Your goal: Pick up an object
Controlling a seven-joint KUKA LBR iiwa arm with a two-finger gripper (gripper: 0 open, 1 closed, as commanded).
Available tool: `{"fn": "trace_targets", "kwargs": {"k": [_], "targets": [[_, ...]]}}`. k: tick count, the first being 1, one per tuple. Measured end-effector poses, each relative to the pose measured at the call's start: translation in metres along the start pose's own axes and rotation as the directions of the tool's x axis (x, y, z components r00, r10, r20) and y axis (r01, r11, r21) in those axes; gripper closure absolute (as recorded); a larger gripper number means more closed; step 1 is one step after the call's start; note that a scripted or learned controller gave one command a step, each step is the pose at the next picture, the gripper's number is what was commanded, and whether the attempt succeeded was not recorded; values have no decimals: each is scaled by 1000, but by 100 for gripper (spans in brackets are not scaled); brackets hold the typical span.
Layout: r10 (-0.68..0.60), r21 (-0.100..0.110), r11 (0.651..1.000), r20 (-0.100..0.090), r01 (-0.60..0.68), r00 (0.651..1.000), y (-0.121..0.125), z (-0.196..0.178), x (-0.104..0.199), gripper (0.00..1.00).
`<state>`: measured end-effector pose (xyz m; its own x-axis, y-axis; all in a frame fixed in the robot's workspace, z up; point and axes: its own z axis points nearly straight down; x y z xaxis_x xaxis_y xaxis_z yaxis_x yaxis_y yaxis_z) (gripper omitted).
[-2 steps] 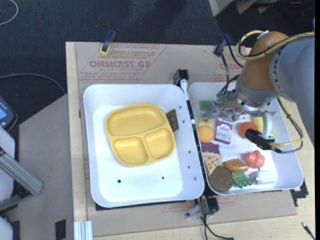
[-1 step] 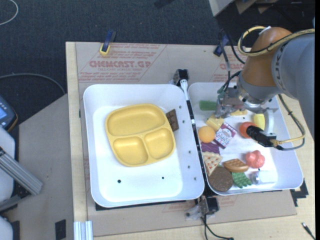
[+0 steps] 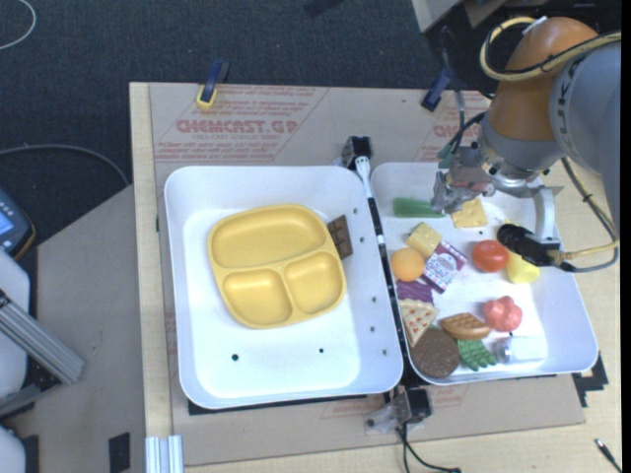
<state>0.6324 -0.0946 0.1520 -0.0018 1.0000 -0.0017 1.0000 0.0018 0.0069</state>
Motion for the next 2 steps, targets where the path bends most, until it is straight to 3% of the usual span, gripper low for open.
{"fn": "trace_targets", "kwargs": {"k": [1,2], "targets": [[1,-2,1000,0,-1,1000,-4,-63,0,100],[1,1,1000,0,-1,1000,-3,-74,0,100]]}}
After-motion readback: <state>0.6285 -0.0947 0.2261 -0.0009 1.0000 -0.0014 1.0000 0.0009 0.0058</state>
